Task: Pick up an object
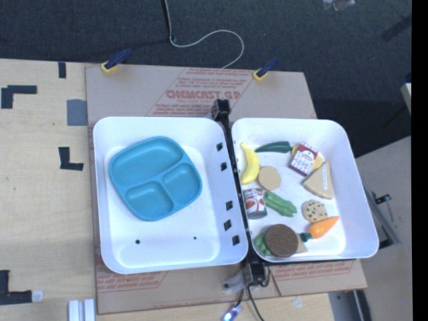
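Camera view: toy food crowds the right bin [348, 146]; blue plate [155, 177] in the left bin [107, 139].
Jaws: state cannot be told.
Risk: banana [249, 162] and biscuit [269, 178] touch, so a grab may slip.

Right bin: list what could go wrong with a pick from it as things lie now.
1. The food items sit crowded in the right bin; closing on the can could also catch the green pod beside it.
2. The banana lies against the divider wall, leaving little room for a finger on that side.
3. The cookie and round cracker lie flat, so fingers might slide off.
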